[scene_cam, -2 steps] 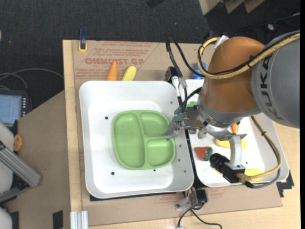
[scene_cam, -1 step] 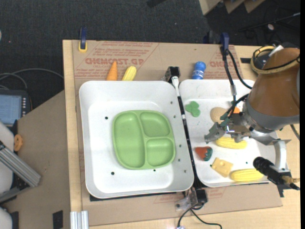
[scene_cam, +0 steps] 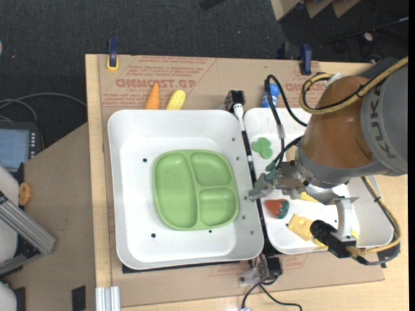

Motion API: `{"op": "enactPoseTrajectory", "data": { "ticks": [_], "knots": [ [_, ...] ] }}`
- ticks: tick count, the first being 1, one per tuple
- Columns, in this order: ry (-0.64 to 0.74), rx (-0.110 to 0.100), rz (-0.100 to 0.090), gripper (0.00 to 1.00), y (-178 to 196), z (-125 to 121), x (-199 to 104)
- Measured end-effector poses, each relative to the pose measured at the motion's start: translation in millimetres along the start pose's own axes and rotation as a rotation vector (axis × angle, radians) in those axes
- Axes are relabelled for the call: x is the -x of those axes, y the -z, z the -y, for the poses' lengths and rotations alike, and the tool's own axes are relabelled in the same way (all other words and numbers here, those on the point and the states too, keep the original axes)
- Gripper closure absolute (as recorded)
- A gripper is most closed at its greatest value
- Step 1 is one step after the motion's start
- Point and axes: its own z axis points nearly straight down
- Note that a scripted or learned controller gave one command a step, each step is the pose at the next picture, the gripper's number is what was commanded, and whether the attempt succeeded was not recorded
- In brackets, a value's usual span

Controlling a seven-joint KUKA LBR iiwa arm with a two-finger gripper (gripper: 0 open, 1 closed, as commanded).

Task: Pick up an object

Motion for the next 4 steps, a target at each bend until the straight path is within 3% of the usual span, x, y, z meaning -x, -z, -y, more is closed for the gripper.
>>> {"op": "enactPoseTrajectory", "data": {
  "ticks": [1, 2, 3, 4],
  "knots": [
    [-0.006, 0.015, 0.007, 0.00, 3, -83, 47],
    [0.008, 0.003, -0.003, 0.00, 2, -65, -69],
    [-0.012, 0.000, 0.003, 0.00, 8, 3, 10],
    [-0.002, 0.014, 0.005, 0.00, 7, -93, 5]
  ]
}}
